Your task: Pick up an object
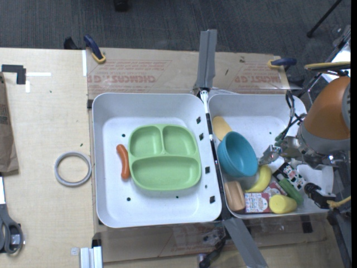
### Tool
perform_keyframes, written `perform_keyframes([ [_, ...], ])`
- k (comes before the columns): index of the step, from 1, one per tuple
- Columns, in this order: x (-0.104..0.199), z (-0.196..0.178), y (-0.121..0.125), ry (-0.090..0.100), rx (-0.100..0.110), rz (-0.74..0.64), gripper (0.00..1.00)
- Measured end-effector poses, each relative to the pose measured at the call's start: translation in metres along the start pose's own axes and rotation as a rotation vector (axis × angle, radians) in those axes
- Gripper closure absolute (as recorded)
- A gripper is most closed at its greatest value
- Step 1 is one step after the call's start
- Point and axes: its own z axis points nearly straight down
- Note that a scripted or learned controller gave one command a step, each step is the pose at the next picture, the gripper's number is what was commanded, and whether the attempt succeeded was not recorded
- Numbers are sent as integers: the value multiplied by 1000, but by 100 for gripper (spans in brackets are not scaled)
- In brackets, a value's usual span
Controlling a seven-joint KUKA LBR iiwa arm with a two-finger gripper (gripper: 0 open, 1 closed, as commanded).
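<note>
The right bin [251, 108] holds a blue bowl [237, 154] with a pale yellow piece [221, 127] behind it and a yellow fruit-like toy [261, 180] at its near side. Along the bin's near wall lie a tan block [234, 195], a red and white box [259, 201], a yellow cylinder [283, 204] and a green stick-shaped toy [290, 187]. My gripper [274, 153] hangs low over the right bin, just right of the blue bowl and above the yellow toy. Nothing visibly hangs from it.
In the left bin [100, 149] sits a green divided plate [164, 156], with an orange sausage-shaped toy [123, 161] to its left. On the bench to the left lie a grey tape ring [72, 168] and scissors [10, 236]. A grey post [207, 57] stands behind the bins' shared wall.
</note>
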Motion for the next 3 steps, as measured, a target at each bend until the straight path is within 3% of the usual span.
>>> perform_keyframes([
  [1,68,-18,58,2,1,-149,0],
  [2,61,-5,67,1,2,117,0],
  [3,86,0,72,2,1,-343,0],
])
